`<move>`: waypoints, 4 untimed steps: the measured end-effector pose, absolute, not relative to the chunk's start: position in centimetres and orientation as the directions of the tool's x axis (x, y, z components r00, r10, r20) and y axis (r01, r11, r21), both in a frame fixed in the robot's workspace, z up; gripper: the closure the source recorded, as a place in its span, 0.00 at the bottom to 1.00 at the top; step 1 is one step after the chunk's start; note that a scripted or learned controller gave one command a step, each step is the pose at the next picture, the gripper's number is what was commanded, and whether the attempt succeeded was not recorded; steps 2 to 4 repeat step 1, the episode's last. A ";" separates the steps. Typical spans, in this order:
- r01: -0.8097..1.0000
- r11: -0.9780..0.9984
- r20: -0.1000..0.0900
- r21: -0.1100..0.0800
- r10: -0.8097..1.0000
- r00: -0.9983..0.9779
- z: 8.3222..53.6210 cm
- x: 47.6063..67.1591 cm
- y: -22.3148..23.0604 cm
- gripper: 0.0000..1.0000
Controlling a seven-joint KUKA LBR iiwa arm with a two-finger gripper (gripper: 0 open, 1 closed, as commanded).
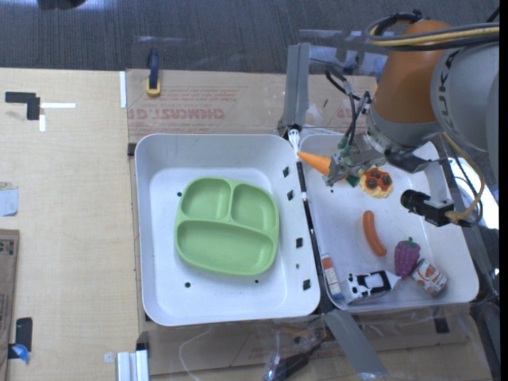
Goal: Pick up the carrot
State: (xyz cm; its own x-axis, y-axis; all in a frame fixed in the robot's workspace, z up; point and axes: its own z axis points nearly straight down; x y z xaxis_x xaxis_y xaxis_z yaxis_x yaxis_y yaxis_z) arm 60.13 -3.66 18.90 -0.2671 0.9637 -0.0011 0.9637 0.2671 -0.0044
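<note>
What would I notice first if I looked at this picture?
Probably the big green plate with three sections, sitting in the middle of the left bin. Next, the grey and orange robot arm reaching in from the right, with its gripper right at the orange carrot near the top left corner of the right bin. Toy foods like a sausage lie scattered there too.
</note>
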 end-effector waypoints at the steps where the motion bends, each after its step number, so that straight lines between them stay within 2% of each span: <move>1: 0.861 0.508 0.000 -0.003 0.861 -0.508 18.9 62.6 -8.1 1.00; 4: 0.861 0.508 0.000 -0.003 0.861 -0.508 18.9 62.6 -8.1 1.00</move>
